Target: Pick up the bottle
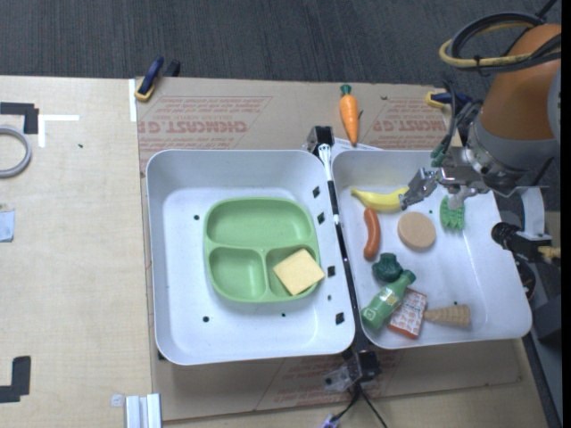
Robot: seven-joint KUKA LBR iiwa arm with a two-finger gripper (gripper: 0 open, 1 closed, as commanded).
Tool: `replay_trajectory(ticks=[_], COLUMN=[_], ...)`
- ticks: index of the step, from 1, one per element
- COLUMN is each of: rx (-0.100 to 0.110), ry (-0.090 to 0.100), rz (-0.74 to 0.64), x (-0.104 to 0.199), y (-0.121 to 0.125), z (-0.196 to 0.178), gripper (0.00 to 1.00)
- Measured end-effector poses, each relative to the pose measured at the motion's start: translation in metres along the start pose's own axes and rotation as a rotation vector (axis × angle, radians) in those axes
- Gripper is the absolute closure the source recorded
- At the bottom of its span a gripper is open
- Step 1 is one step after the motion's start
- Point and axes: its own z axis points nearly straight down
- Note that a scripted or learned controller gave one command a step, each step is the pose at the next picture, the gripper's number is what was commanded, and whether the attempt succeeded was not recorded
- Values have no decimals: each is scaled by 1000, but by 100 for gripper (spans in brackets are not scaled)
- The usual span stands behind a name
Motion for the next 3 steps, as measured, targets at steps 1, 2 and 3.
replay_trajectory(ticks=[1,2,3], rx=[0,1,1], ry=[-1,0,0], rz=[1,103,-12], x=[0,88,64], y=[0,-55,-100], z=[-9,-17,-3], gripper=[100,100,100])
